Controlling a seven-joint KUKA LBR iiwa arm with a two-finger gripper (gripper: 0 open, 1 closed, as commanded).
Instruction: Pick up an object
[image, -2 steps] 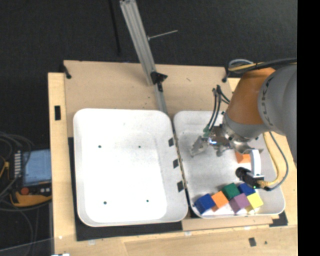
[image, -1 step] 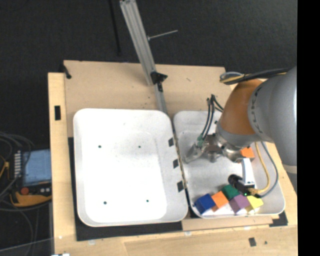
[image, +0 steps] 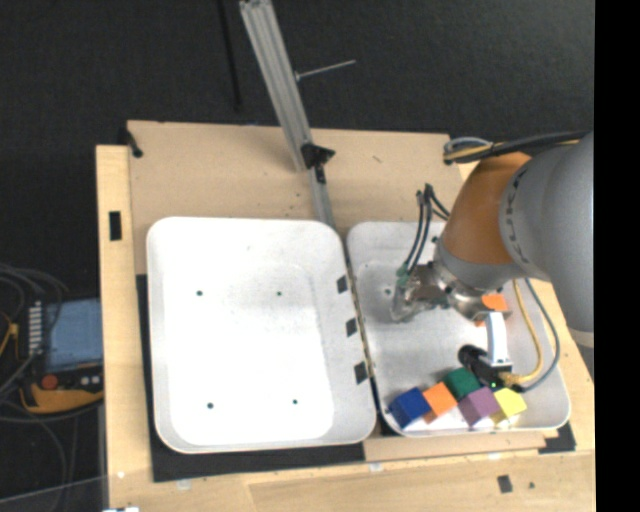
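My gripper (image: 403, 303) hangs low over the middle-left of the right bin (image: 380, 250), above bare bin floor. Nothing shows in it. Several small blocks lie in a row along that bin's front edge: a blue block (image: 408, 406), an orange block (image: 439, 399), a green block (image: 462, 383), a purple block (image: 481, 405) and a yellow block (image: 510, 402). They lie well in front of the gripper and to its right. A small orange piece (image: 493, 300) peeks out from under the wrist.
The left bin (image: 245, 330) stands beside the right one, their rims touching at the middle. A slanted metal pole (image: 285, 95) rises behind the bins. The grey arm with its orange band (image: 480, 215) covers the right bin's back right corner.
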